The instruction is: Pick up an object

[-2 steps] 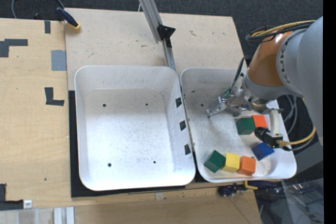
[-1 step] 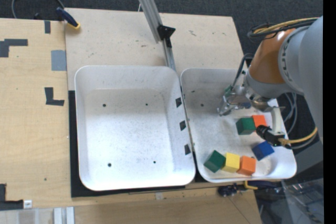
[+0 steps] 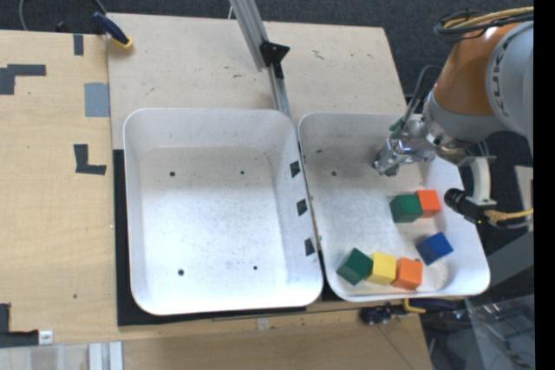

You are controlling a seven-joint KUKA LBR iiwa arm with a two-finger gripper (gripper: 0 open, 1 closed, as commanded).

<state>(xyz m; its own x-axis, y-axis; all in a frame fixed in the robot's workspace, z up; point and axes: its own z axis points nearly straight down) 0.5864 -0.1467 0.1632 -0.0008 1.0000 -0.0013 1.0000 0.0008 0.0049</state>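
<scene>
Camera view from above shows my claw (image 3: 392,159) poised over the upper part of the right-hand white bin (image 3: 347,134), with nothing between its tips; whether they stand apart or together I cannot tell. Below it in that bin sit a green cube (image 3: 404,208) touching an orange cube (image 3: 428,202), a blue cube (image 3: 434,247) near them, and along the lower wall a row of green (image 3: 354,265), yellow (image 3: 382,267) and orange (image 3: 408,272) cubes. Beside it lies the left white bin (image 3: 139,134).
</scene>
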